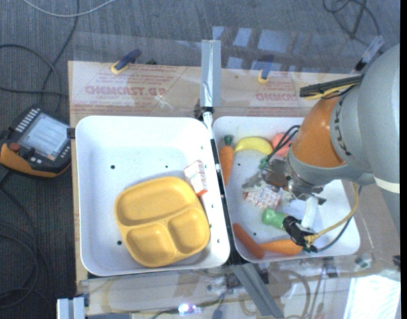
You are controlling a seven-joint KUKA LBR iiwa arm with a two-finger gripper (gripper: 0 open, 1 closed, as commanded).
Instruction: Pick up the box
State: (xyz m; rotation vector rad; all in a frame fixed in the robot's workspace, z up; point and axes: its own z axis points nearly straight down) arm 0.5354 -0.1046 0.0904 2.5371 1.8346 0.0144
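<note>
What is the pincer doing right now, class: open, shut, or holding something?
Pincer: down in the right bin, over the box; open or shut cannot be told.

Left white bin (97, 145) holds a yellow three-compartment plastic tray (162, 220); a small white-and-red box (196, 175) lies touching its upper right rim. Right white bin (343, 241) holds two orange carrots (226, 157) (267, 246), a yellow banana-shaped piece (253, 144) and a green item (271, 216). The grey arm (363, 131) overhangs this bin.
</note>
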